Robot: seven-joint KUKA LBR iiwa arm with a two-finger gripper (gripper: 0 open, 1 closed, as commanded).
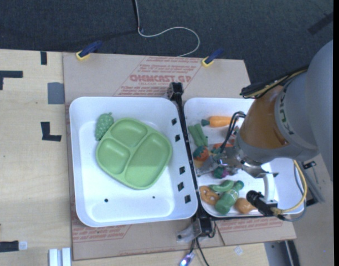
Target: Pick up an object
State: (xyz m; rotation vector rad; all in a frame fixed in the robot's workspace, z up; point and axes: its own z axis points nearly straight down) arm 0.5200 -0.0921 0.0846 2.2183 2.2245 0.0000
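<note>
While the arm (280,126) reaches in from the right over the right bin (286,195), I see the claw (224,160) down among the pile of toy food near that bin's left side. Wrist and clutter block my sight of its tips, so I cannot tell whether it is spread or pinching anything.

My candidates all lie in the right bin: a carrot (219,121) near the far wall, a green piece (196,133) beside the divider, a green bottle (227,197) lying tilted near the front wall, and an orange piece (244,205) just beside it. Small mixed bits sit directly under the claw, too jumbled for me to name.

I judge these to be light, hollow plastic toys: stiff, smooth and rather slippery, with rounded forms that may squirt out of a pinch. I'd take the bottle across its narrow middle, or the carrot across its thick end, pinching square to the long axis.

In the left bin (83,165) lies a green tray (135,153) with a green cluster (104,124) touching its far-left edge, well apart from the claw.
</note>
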